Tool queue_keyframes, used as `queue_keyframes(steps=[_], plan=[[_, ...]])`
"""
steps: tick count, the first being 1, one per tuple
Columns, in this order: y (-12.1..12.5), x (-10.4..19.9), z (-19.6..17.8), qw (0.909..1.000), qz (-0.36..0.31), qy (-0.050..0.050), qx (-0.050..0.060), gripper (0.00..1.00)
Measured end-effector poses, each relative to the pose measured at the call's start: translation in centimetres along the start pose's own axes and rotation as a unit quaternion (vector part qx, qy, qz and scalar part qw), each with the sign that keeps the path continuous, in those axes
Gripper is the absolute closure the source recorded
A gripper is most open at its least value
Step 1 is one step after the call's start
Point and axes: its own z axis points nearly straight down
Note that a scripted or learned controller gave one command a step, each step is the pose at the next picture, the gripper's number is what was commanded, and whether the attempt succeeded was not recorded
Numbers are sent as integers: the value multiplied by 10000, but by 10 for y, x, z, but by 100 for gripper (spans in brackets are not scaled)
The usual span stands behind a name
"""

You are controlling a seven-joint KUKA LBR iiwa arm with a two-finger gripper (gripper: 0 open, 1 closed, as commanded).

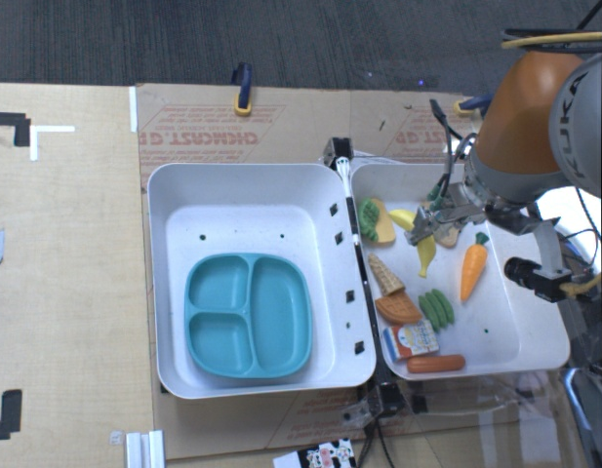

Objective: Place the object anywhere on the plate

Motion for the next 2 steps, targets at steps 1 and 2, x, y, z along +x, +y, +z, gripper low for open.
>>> queue_keyframes(steps=[1,2], plan=[[-52,47,-76,9986,519,-3,13,100],[-47,101,-74,9971,756,4,21,100]])
